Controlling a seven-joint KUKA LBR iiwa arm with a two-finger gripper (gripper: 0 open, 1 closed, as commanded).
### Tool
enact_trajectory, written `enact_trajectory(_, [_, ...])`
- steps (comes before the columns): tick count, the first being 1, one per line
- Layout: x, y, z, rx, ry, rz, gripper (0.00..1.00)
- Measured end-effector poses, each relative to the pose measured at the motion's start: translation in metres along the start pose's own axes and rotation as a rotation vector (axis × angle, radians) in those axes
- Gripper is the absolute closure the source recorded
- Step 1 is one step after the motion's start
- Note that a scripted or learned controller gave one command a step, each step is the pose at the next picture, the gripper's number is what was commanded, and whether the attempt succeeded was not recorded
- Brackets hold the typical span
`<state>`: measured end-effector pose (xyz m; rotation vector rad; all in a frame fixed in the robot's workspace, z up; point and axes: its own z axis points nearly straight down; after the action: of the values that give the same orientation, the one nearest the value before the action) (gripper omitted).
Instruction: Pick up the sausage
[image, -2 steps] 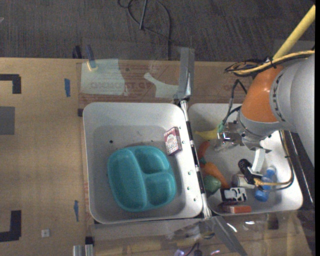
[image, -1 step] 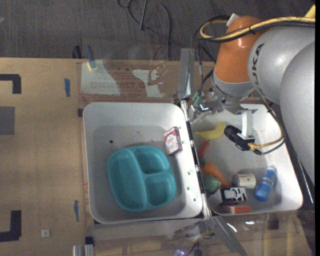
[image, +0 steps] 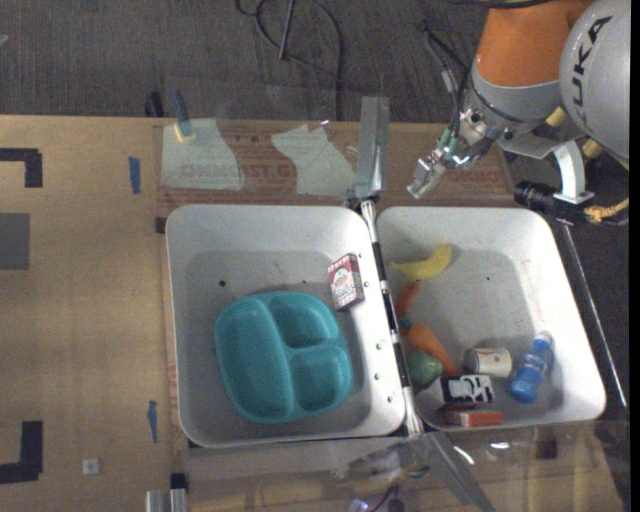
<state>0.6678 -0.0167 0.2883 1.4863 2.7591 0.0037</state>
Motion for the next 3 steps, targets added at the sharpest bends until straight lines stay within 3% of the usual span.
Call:
enact_trajectory(1, [0.035,0.02,0.103,0.01,0.004,0.512,1.0])
enact_trajectory(2, [0.079,0.05,0.103,0.005,0.004,0.312,1.0])
enact_trajectory(3, [0.16,0.099,0.151,0.007,0.005,0.387,1.0])
